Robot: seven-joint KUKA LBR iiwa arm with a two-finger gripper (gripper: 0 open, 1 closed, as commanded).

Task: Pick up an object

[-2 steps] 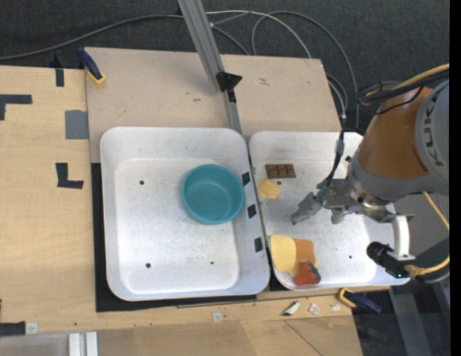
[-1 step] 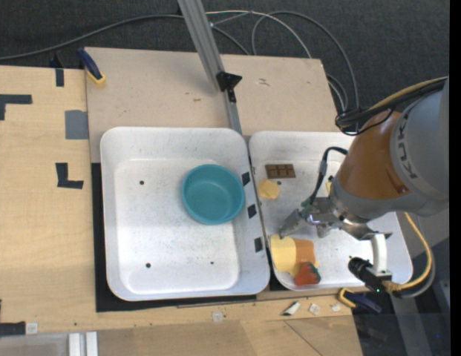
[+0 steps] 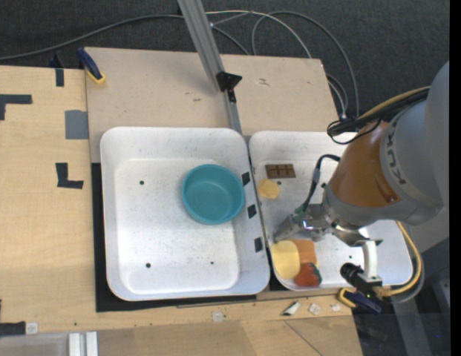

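My gripper [image 3: 299,227] hangs low over the right bin [image 3: 390,262], under the orange band of the arm. Just below it, at the bin's front left, lie a pale yellow block [image 3: 284,258], an orange piece [image 3: 308,251] and a small red item [image 3: 310,276], packed together. A small yellow object [image 3: 269,190] and a brown chocolate-like bar [image 3: 280,171] rest further back in the same bin. A teal bowl [image 3: 212,193] sits in the left bin [image 3: 141,221]. I see nothing lifted.
A slanted metal pole [image 3: 208,50] rises behind the bins. Cables [image 3: 304,28] loop over the bench at the back right. A yellow and blue clamp [image 3: 361,297] sits at the right bin's front edge, and another [image 3: 91,65] at the back left.
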